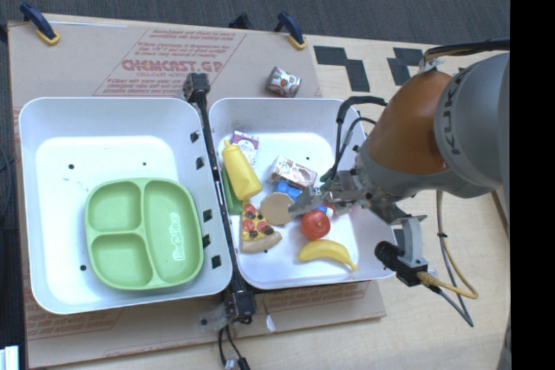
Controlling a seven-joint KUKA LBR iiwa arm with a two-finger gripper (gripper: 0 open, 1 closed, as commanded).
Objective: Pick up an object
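Gripper [305, 204] low in the right bin [286, 110], finger spread impossible to tell, red tomato [316, 224] just below it, banana [327, 252] further below, tan disc [277, 209] just left

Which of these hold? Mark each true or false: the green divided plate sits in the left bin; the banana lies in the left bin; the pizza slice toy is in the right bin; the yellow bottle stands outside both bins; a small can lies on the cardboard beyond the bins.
1. The green divided plate sits in the left bin. True.
2. The banana lies in the left bin. False: it lies in the right bin, near its front edge.
3. The pizza slice toy is in the right bin. True.
4. The yellow bottle stands outside both bins. False: it lies inside the right bin, by its left wall.
5. A small can lies on the cardboard beyond the bins. True.
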